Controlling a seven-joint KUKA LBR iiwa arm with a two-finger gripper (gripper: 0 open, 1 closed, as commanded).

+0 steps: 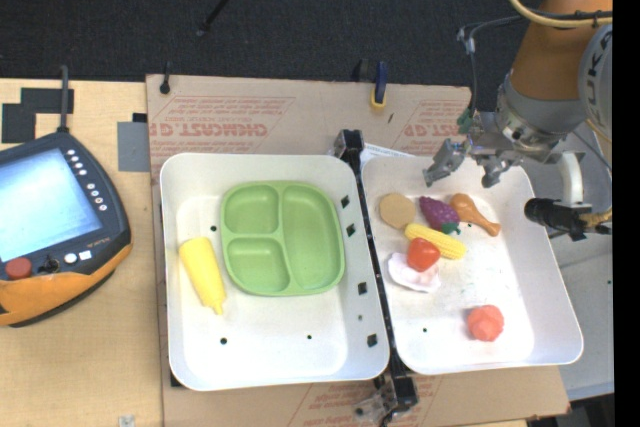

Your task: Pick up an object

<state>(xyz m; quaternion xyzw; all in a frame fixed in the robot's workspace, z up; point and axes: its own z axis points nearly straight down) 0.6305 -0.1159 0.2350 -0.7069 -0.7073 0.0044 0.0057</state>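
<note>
At the near edge of the right bin (560, 335) lies a red-orange lump (485, 323), alone and well apart from the rest. Farther in, a cluster sits close together: a pale pink shell-like piece (405, 275) with a red tomato-like piece (422, 255) on it, a yellow corn cob (437, 241) just behind and touching the red piece, a purple grape bunch (438, 211), a tan round piece (397, 209) to its left, and a brown drumstick (474, 212) to its right. In the left bin (260, 355) a yellow mustard-style bottle (203, 274) lies beside a green tray (281, 239) with 3 compartments. Over the far edge of the right bin hangs the gripper (467, 166), its 2 fingers spread apart with nothing between them, above and just beyond the drumstick. A pendant with a screen (55, 220) rests on the bench far left
</note>
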